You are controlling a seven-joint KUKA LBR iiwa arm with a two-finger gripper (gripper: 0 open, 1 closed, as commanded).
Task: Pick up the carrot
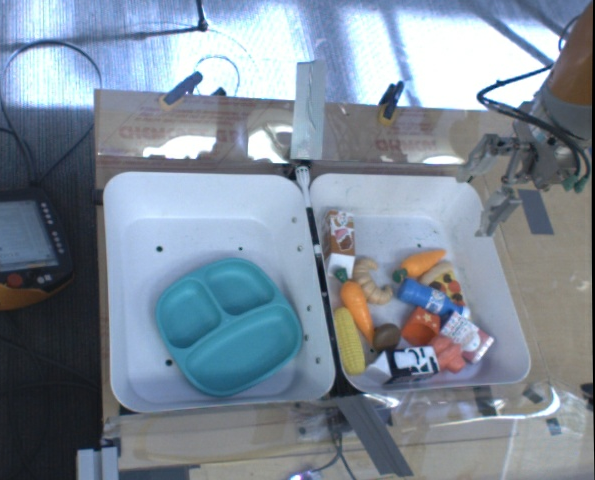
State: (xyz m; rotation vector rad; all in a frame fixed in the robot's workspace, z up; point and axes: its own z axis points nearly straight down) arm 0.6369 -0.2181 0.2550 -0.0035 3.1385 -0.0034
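Where it lies, carrot (355, 300) lengthwise up-down (leafy end toward far wall).

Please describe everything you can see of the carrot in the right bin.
The carrot is a small orange toy with a green top, smooth like plastic. It lies flat on the floor of the right bin, near the wall shared with the other bin, green end toward the far side and tip toward the near side. The yellow corn lies just beyond its tip, and a beige piece is against its right side.

Arm (575, 68) upper right; jaws spread (nothing held)
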